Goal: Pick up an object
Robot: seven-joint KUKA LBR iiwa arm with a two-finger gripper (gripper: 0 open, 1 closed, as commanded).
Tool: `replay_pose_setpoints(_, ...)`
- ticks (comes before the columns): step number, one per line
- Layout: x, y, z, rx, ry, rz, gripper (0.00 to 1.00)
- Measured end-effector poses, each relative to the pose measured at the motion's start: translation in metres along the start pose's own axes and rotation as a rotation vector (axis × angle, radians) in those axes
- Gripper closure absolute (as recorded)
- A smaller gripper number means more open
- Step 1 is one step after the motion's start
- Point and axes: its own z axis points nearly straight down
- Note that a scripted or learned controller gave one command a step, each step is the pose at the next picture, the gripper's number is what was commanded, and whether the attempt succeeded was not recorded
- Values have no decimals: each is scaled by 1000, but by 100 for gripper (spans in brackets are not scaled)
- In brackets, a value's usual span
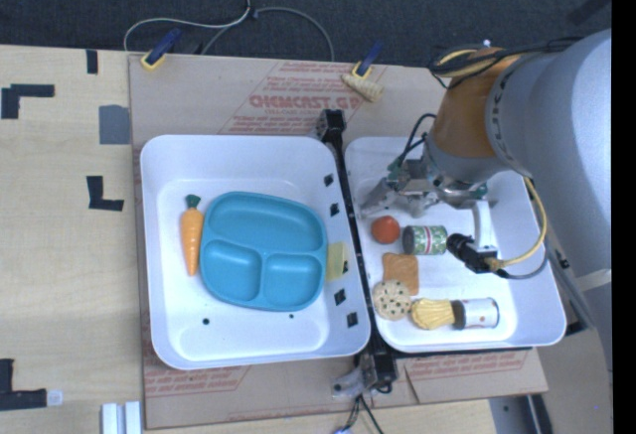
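While the arm's grey bulk hides much of the right bin (537, 323), the gripper (390, 192) hangs low above the red ball (386, 228), its fingers spread and holding nothing. Beside the ball lies a green can (427, 240); its label is unreadable.

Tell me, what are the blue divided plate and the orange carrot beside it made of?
The blue divided plate looks like moulded plastic: one even colour, rounded compartments, soft sheen. The orange carrot with a green top seems a plastic toy too, smooth and uniformly coloured, though rubber is possible.
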Motion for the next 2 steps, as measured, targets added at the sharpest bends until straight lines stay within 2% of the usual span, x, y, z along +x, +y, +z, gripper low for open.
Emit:
replay_pose_setpoints(1, -3, -33, -1, -3, 0, -1, 0)
replay_pose_setpoints(2, -3, -32, -11, -3, -2, -1, 100)
